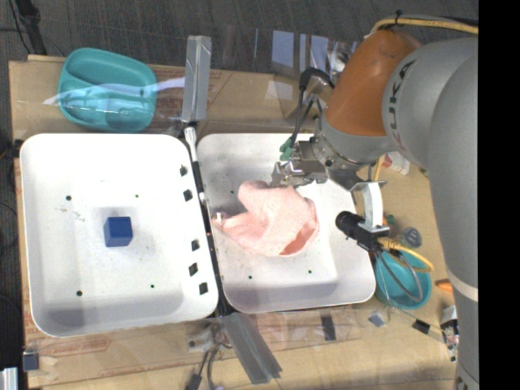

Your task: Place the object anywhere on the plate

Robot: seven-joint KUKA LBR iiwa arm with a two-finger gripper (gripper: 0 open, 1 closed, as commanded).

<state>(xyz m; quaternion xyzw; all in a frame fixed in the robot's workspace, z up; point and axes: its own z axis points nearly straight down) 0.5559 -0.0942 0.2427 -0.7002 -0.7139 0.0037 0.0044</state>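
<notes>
A small blue cube rests on the floor of the left bin, left of its middle. In the right bin a pink plate shows as a darker curved rim. Over most of it lies a pale pink, crumpled, cloth-like thing. My gripper hangs at the back of the right bin, right at the far edge of the pale pink thing. I see nothing held in it. The cube is far to its left, across the divider.
A teal lidded container sits on the bench behind the left bin. A teal bowl and small clutter lie right of the right bin. Black clips line the divider between the bins. The arm's bulk covers the right bin's back right corner.
</notes>
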